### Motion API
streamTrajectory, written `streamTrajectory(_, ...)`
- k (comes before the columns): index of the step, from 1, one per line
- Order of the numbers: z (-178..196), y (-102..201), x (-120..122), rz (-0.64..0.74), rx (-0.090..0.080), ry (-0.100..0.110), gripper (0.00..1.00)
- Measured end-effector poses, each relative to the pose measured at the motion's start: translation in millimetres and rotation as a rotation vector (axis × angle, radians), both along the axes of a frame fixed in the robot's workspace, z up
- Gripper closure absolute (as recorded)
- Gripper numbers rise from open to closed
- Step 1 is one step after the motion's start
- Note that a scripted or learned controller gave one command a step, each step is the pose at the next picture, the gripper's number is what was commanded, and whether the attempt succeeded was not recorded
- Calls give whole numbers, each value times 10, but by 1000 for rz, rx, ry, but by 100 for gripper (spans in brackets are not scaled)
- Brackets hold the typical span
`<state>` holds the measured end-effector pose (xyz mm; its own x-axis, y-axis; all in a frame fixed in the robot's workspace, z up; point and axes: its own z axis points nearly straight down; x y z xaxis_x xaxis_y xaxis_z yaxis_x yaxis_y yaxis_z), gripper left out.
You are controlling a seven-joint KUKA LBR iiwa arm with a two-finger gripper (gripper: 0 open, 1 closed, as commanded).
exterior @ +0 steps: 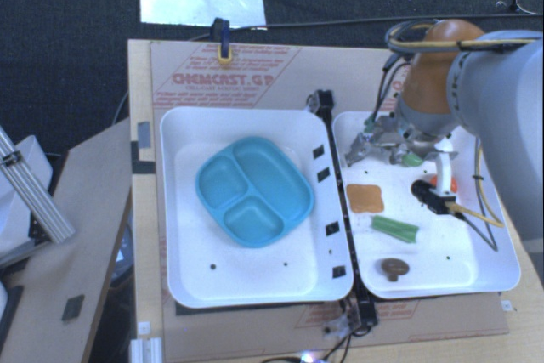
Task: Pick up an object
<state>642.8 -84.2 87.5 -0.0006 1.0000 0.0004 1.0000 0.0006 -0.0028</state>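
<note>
Claw sits low at the back of the right bin, beside a green piece; can't tell its state or whether it grips anything. Other candidates lie apart on that bin's floor: orange-brown square, green stick, brown lump, so a close could miss or shove the piece into the wall. Left bin holds a blue divided plate; both bins sit on a desk with dark carpet around.
</note>
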Motion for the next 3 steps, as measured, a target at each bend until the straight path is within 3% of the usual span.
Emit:
streamTrajectory(1, 142, -1, 21, 0, 0, -7, 100)
streamTrajectory(3, 1233, 16, 57, 3, -1, -10, 100)
